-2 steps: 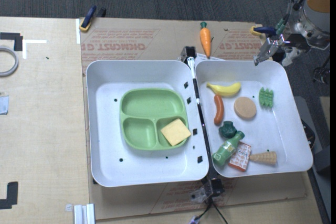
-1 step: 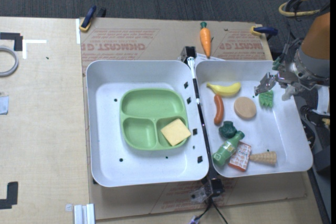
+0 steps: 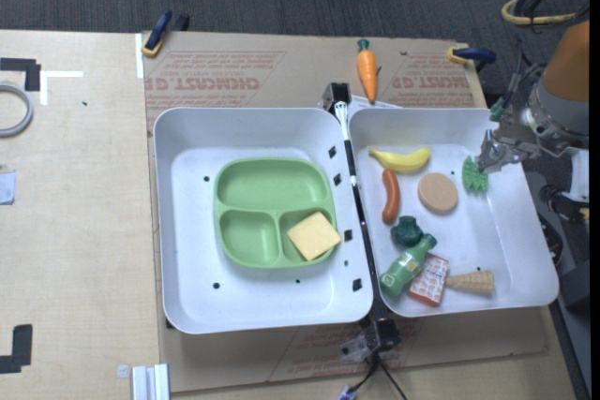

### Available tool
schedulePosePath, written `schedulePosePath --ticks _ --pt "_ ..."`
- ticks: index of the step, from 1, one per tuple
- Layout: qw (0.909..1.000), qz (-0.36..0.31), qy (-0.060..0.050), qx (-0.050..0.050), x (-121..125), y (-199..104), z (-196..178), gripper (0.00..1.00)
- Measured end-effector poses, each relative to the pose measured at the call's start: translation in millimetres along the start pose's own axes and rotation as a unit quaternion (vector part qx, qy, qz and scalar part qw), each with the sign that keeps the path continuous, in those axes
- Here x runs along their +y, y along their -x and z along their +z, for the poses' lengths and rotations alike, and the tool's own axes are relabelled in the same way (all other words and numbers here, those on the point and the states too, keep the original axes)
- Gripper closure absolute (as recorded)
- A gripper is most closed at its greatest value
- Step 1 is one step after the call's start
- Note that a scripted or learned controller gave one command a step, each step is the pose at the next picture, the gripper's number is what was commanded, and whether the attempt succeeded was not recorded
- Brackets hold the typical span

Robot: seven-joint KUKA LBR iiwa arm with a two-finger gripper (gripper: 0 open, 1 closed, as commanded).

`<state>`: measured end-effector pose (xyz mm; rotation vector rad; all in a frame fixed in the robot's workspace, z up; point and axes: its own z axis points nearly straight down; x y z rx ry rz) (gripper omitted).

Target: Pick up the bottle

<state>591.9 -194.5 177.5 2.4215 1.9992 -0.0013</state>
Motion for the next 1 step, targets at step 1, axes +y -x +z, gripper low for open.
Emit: schedulePosePath --ticks 1 --pt "1.0 0.004 -0.001 0.001 -84.4 -14.9 -15.3 1.0"
